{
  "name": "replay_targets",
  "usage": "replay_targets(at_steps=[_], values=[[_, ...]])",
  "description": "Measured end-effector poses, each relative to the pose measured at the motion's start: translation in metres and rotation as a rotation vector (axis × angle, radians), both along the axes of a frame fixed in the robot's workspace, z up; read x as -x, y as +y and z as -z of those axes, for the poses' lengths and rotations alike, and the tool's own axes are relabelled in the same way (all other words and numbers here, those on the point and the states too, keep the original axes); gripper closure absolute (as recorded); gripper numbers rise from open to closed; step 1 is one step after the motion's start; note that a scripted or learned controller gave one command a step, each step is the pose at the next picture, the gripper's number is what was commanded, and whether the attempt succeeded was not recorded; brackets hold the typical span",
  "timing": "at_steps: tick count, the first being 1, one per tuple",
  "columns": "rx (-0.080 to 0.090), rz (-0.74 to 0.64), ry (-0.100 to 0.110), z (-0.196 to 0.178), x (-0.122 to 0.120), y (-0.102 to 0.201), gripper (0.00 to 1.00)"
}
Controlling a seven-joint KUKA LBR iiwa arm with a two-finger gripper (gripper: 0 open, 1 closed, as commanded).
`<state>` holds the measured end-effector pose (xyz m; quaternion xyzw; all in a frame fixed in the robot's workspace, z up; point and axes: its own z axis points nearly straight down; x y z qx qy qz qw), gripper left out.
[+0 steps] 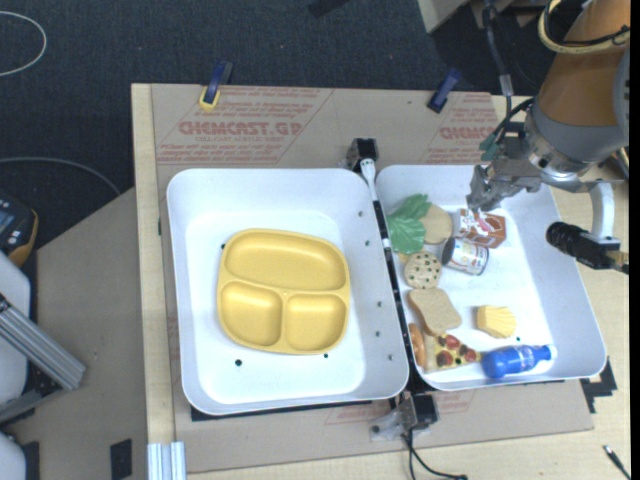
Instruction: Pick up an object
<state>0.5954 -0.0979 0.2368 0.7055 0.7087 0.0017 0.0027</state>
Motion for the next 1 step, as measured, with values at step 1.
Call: replay_targets(at_steps=[1], values=[[0.001, 0.002, 0.000, 0.0198, -0.0495, 0.0189, 1.00]])
